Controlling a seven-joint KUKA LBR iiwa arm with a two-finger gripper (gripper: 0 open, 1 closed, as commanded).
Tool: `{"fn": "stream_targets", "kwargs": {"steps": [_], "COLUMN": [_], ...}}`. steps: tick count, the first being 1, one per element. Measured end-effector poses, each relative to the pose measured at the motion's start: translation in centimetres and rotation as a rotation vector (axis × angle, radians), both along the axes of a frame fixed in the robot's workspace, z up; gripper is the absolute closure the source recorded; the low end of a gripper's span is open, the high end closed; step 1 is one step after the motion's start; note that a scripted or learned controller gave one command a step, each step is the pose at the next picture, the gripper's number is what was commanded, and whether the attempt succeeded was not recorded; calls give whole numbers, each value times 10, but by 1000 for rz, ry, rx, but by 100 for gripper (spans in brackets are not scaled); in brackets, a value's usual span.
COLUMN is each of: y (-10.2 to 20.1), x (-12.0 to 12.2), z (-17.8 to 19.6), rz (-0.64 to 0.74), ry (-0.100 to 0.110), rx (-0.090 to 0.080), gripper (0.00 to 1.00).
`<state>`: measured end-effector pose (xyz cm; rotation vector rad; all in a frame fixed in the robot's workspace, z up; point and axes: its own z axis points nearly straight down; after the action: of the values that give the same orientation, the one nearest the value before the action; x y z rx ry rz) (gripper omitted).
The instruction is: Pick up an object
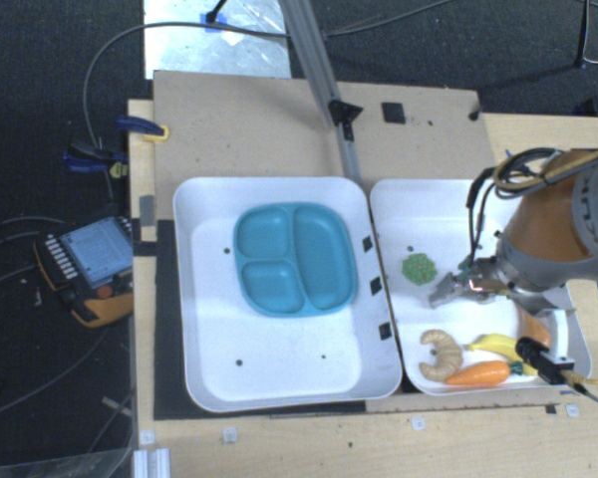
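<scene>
From my feed I see the arm [553,222] reaching in from the right over the right bin [399,202], its orange band above the wrist. The pincer [447,289] sits low in the middle of that bin, pointing left; I cannot tell whether it is spread or pressed together, and I see nothing held in it.

Just up and to the left of the pincer lies a small green broccoli piece [419,267], close to the tip but apparently apart from it. Along the bin's near edge I see a tan croissant [441,354], curled, with an orange carrot [478,373] just beside it on the right, lying flat. A yellow banana [498,345] lies just above the carrot, partly hidden by the arm's black fitting.

The left bin [209,297] holds a blue divided plate [296,258] with three compartments, sitting toward the far side of the bin.

Both bins rest side by side on the brown surface [239,118]. Off the surface to the left, a handheld controller [90,257] with a blue screen lies on the dark floor among cables
</scene>
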<state>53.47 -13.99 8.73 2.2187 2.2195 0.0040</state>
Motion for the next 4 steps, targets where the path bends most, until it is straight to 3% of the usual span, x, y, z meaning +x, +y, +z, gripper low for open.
{"fn": "stream_targets", "kwargs": {"steps": [1, 2, 3, 4], "y": [0, -8, -8, 47], "x": [3, -4, -2, -4], "z": [12, 65, 119, 133], "rz": [0, -1, 4, 10], "ry": [-9, 1, -3, 1], "rx": [-2, 0, -1, 2], "gripper": [100, 100, 100, 100]}}
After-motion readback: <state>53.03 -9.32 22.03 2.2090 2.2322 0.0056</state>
